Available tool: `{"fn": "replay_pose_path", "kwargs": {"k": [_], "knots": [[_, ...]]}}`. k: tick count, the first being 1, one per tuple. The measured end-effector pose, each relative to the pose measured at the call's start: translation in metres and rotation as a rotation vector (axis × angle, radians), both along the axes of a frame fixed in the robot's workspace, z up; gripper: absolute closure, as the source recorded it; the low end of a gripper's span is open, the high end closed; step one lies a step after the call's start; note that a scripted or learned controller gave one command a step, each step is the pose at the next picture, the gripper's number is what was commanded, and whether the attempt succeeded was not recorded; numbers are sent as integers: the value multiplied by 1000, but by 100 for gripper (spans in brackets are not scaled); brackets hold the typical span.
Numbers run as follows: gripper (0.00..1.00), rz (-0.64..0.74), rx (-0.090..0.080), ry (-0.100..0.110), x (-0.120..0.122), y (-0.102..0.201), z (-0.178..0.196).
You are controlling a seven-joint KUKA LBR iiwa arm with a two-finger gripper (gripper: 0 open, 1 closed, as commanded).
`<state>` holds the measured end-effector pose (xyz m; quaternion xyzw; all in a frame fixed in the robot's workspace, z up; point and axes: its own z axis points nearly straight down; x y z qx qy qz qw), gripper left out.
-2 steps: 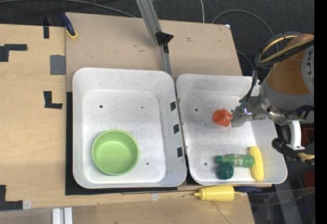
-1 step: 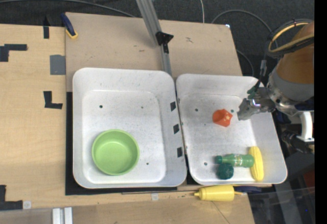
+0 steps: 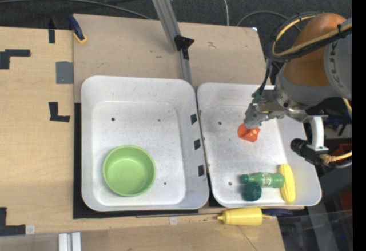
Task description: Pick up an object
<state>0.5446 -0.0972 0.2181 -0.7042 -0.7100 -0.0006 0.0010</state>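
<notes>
- evidently, the pincer (image 3: 255,120) was lowered into the right bin (image 3: 229,101), directly over a small orange object (image 3: 249,134) that lay near the middle of that bin.
- the orange object was seen just below the pincer's tip, touching it or nearly so; whether it sat between the fingers could not be told.
- whether the pincer was apart or together could not be told either, because its tip was viewed from above and was hidden by the wrist.
- the arm (image 3: 311,67) was reached in from the right, so that its bulk was kept off the bin and only the pincer was brought down to the floor of it.
- a green bottle (image 3: 260,180) and a yellow object (image 3: 287,182) were left lying together in the near right corner of the same bin, well apart from the pincer, so they were judged not to be the target.
- a green bowl (image 3: 129,170) was seen in the left bin (image 3: 137,90), and a yellow bottle (image 3: 243,216) on the table (image 3: 34,147) just outside the right bin's near rim.
- the grasp was judged to be in hand, not yet proven.
</notes>
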Motion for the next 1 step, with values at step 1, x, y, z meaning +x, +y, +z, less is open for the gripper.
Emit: {"fn": "replay_pose_path", "kwargs": {"k": [1], "knots": [[100,-1,-1,1,20,47,-9]]}}
